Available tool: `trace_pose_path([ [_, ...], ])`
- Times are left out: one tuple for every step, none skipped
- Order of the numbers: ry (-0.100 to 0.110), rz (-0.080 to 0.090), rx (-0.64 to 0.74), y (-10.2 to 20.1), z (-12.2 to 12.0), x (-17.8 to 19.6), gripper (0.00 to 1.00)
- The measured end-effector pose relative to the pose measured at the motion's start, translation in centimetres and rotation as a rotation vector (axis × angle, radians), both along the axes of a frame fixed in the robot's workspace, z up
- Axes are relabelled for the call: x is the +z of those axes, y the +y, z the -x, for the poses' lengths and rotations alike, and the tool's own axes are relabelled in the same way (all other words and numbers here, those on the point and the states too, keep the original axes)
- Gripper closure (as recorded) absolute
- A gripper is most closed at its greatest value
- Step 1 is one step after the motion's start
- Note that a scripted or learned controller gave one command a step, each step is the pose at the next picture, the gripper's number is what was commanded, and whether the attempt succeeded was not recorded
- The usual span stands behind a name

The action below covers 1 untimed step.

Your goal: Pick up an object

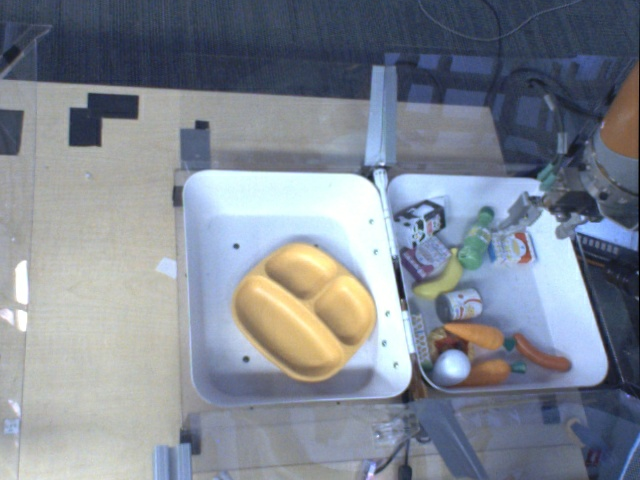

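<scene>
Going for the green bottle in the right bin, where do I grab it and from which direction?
Grip the green bottle across its mid-body from above, fingers closing across its narrow width. It lies slanted, with the banana touching its lower end, so stay nearer the cap end.

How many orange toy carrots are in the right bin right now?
2. One orange plastic carrot lies just below the small tin can; the other orange plastic carrot lies at the bin's front edge, beside the silver ball. More could be hidden under the pile.
</scene>
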<state>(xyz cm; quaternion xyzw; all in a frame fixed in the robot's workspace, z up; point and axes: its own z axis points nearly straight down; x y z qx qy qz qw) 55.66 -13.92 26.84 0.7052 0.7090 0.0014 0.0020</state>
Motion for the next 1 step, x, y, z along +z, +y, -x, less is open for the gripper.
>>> trace_pose_path([
  [0.002,0.0,-0.003,-1.32,-1.15,-11.49,0.0],
])
